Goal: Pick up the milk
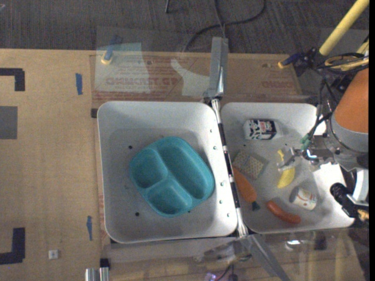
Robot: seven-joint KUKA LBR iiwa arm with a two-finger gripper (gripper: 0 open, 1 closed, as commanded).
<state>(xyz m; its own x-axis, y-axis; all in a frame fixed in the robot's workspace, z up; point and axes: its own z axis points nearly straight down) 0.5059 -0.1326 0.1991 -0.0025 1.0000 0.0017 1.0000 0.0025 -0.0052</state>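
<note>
Simply black-and-white milk carton, sideways.

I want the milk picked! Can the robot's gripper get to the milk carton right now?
Probably yes. The milk carton lies alone near the right bin's back wall, nothing on top; the gripper hovers close by.

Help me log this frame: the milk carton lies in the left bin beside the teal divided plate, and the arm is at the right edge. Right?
Not quite. The camera view shows the milk carton in the right bin; the teal divided plate sits alone in the left bin. The arm is at the right edge.
</note>
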